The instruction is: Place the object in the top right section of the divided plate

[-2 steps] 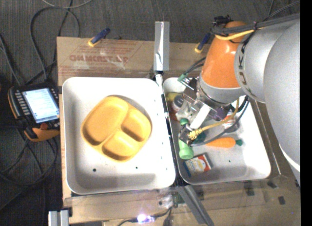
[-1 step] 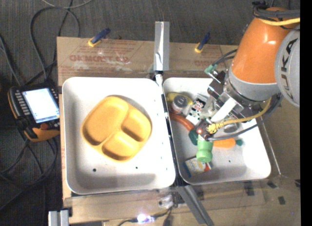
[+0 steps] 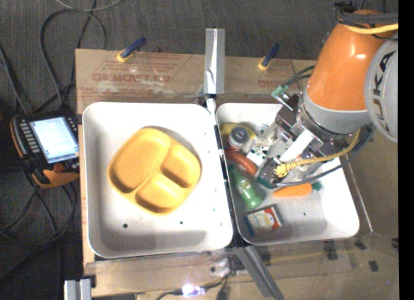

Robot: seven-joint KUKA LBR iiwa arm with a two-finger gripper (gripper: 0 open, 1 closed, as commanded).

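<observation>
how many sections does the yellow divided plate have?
3. The divided plate sits in the left bin: one large section on its left, one at top right, one at the bottom. None looks hidden.

Arm (image 3: pixel 352 66): big, round, bright orange band on top, grey ring under it, white shell with black letters at right edge. Gripper (image 3: pixel 275 163): silver and black blocks, maybe small screws, hard to see. Yellow cable, teal bits, black wires looping.
</observation>
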